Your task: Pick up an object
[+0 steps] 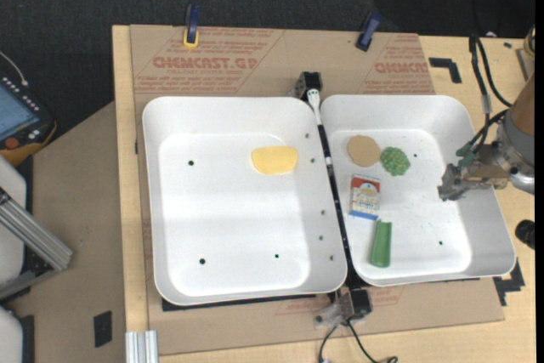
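The right bin (442, 110) holds a tan round cookie-like disc (364, 150), a green broccoli-like lump (394, 161), a small red, white and blue carton (365, 196) and a green cylinder (380, 243). A yellow oval piece (274, 160) lies in the left bin (170, 208). My gripper (453, 184) hangs over the right side of the right bin, to the right of the broccoli and carton. Nothing shows between its fingers.
The two bins meet at a black hinge strip (327, 183) down the middle. They rest on a cardboard sheet (255, 51) held by blue clamps (192, 19) at the back. Cables (480, 72) run down at the right by the arm.
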